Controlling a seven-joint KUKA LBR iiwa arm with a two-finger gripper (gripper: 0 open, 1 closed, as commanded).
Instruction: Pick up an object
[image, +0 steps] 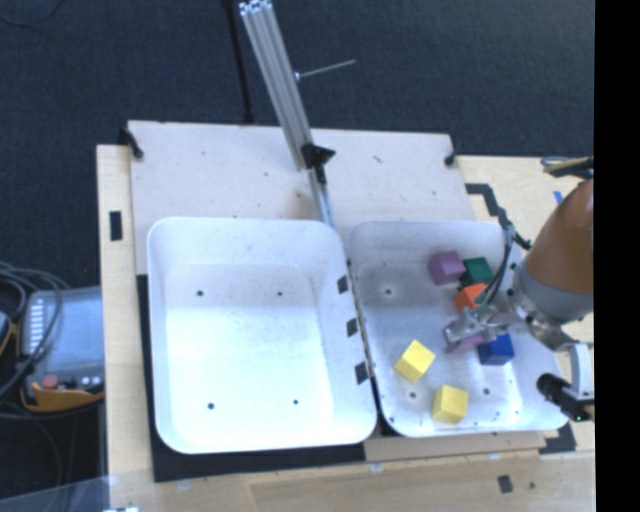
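White plastic fills the left half of the frame: the left bin (250, 335) sits on the pale wooden bench (290, 165), its floor marked by a few small dark dots; at the far left edge, off the bench, a grey box (62, 335) lies among dark cables; from the top centre a slanted aluminium bar (283, 85) runs down to a black clamp at the gap between the two bins.

The right bin (400, 270) touches the left one along their shared rims, and it carries all the loose pieces; lowest and leftmost are two yellow blocks, one (415, 360) near the middle of the bin floor and the other (450, 403) just below and to its right, close to the lower rim; higher up, a purple block (446, 266) lies beside a green block (478, 270), with an orange block (470, 295) just beneath the green one.

The hand (470, 330) hangs low over the right-centre of this bin, directly under the orange block and near it; a blue block (496, 348) lies just to its lower right, touching or nearly so; whether the hand is open or closed on anything I cannot tell, the metal parts being blurred together; the arm (560, 255), orange above grey, enters from the right edge.
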